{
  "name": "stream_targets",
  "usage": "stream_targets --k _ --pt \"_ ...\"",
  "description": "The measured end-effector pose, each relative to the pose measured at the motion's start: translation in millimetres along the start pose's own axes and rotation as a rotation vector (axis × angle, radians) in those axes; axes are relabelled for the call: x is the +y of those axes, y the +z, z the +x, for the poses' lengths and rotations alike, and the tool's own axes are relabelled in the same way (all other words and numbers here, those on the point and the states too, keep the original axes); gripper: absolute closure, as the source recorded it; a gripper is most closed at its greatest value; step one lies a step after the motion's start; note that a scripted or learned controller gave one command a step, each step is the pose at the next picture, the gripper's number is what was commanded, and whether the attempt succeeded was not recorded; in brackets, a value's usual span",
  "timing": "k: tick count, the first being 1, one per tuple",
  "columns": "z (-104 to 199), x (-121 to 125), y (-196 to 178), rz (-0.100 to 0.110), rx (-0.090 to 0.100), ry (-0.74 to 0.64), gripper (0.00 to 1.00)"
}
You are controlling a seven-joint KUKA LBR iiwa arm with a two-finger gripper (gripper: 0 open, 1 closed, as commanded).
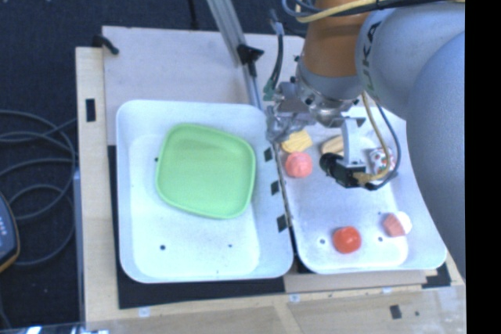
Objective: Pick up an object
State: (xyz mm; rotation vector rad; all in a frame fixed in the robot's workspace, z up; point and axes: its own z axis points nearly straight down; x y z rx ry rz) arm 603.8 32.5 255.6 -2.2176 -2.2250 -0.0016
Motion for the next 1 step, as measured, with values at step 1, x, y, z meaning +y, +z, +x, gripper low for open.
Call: stream_targets --k 1 --pt "48.5 25.0 -2.4 0.0 0.0 0.0 1.0"
